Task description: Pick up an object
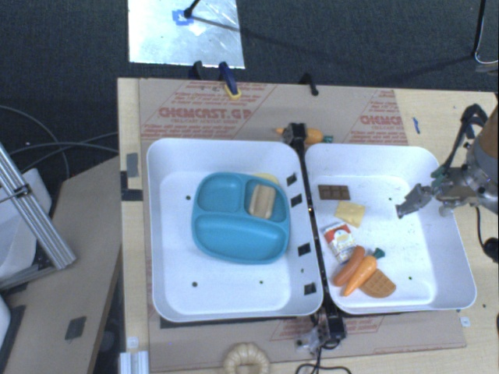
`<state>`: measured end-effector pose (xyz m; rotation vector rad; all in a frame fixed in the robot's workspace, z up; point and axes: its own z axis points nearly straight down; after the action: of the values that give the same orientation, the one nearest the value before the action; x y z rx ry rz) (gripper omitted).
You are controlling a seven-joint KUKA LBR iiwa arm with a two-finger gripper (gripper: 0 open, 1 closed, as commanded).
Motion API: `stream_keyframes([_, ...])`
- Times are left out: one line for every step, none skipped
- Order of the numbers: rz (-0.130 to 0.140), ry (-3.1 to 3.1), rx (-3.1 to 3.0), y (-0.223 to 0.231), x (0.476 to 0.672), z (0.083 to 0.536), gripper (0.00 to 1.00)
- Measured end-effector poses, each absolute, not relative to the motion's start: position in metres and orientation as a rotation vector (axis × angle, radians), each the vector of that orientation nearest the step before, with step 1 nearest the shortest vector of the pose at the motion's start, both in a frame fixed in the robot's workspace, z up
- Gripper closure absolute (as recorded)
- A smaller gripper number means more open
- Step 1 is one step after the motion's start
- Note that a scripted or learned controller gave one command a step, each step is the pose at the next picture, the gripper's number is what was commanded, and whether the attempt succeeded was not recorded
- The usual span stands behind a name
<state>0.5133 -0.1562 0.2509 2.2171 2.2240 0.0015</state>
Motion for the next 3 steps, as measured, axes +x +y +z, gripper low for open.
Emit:
stream_keyframes([-0.001, 2.225, 2.221, -0.15, 0.506, 0.201, 0.0])
stream_keyframes([-0.001, 2.225, 2.223, -0.142, 0.511, 0.155, 0.0])
stream_keyframes([0.002, 2.22, 2.222, -0.134, 0.512, 0.096, 0.0])
